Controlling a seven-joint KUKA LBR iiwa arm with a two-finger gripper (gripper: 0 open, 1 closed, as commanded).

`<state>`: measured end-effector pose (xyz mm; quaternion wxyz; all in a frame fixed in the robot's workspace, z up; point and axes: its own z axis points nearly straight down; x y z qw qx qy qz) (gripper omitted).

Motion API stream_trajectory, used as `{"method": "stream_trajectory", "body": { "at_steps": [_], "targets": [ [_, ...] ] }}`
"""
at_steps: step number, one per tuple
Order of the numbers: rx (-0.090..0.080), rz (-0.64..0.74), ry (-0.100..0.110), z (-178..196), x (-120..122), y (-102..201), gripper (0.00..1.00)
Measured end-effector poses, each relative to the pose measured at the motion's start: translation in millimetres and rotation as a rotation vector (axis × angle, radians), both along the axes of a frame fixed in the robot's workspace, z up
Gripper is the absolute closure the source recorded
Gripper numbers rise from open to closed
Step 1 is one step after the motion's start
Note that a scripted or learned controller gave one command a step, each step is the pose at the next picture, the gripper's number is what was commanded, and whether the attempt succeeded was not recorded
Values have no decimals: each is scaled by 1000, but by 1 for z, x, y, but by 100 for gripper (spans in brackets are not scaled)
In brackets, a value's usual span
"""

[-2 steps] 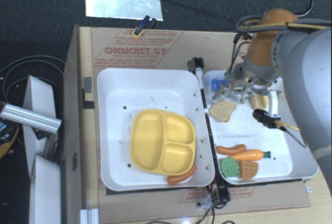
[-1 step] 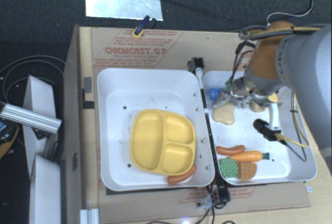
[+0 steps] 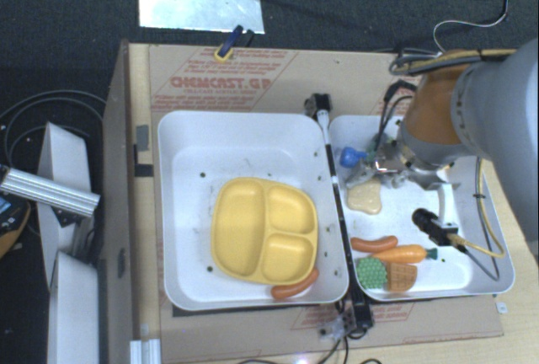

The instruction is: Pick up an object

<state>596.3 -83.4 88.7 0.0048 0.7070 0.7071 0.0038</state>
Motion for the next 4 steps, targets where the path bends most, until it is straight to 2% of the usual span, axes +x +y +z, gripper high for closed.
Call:
{"method": "stream_trajectory", "body": {
  "at_steps": [1, 2, 3, 4],
  "targets": [
    [2, 4, 6, -1, 15, -2, 0],
    [1, 1, 0, 0, -21, -11, 0],
    [1, 4, 5, -1, 35, -15, 0],
    [-1, 1, 1, 0, 20, -7, 0]
  ]
}}
